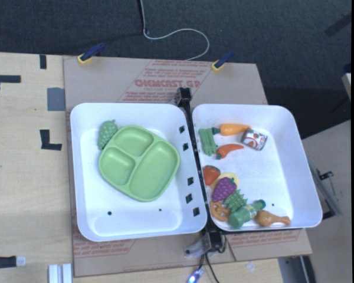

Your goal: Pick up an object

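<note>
1. Nearest the camera, along the front wall of the right bin, the toy food is crowded: a tan drumstick-like piece, a green piece touching it, a spiky green one and a purple grape bunch all lie in contact. A descent here would likely pinch two things or skid off, so I would skip this heap.
2. Further back, a red piece sits against the divider (too close to the wall for fingers to straddle).
3. Toward the far side, the small can lies on its side, apart from its neighbours on bare white floor. It looks the best target: come straight down, fingers across its short width, not along its rolling direction.
4. The orange carrot and orange-red pepper beside the green beans are second choices.
5. The left bin holds a green divided plate with a green grape bunch touching its far-left edge.
6. The state of the hand cannot be told here.
</note>
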Tool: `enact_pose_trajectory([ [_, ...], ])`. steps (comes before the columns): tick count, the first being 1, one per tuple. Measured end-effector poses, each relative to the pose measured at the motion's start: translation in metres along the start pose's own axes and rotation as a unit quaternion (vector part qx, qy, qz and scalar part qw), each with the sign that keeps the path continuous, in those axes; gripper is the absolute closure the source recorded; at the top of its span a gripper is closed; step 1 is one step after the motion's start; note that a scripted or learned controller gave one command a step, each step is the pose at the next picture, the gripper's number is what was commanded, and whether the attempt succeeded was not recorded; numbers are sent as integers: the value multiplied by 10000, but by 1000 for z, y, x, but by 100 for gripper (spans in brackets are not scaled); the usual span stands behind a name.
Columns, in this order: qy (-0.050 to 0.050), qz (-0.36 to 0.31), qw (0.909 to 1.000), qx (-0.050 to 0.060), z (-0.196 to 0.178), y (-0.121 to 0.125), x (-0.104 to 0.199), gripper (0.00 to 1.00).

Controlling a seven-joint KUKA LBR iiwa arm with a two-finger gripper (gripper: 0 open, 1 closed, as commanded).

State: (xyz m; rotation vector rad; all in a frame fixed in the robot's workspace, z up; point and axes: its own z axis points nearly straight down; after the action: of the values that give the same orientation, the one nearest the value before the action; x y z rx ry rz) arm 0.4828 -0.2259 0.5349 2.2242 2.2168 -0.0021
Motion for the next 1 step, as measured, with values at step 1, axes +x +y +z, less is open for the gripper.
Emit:
enact_pose_trajectory([
  [1, -9, -22, 10000, -6, -11, 2, 2, 100],
])
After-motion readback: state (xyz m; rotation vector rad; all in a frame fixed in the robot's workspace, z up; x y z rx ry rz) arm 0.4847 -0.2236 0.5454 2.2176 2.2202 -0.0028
